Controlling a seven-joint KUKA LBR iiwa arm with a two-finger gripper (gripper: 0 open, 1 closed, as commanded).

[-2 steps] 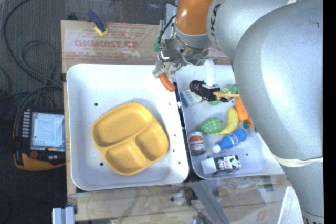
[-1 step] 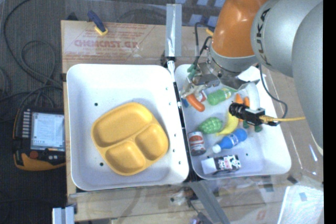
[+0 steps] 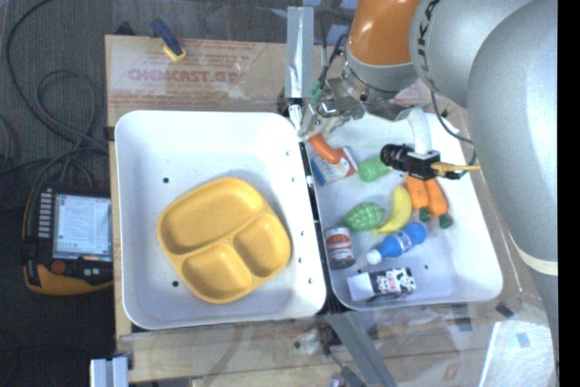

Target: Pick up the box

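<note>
The two bins (image 3: 136,222) are plain white. In the left one lies a mustard-yellow divided tray (image 3: 225,237). Beside the yellow banana (image 3: 397,208): a knobbly green fruit (image 3: 364,217), orange carrots (image 3: 426,198), a blue bottle (image 3: 401,242) with a white cap, and a white box (image 3: 382,284) with black patches.

I can read faint red "CHEMCAST" on cardboard sheet (image 3: 195,77) behind left bin. Pendant screen (image 3: 82,227) and labels on items in right bin: too small to read.
</note>
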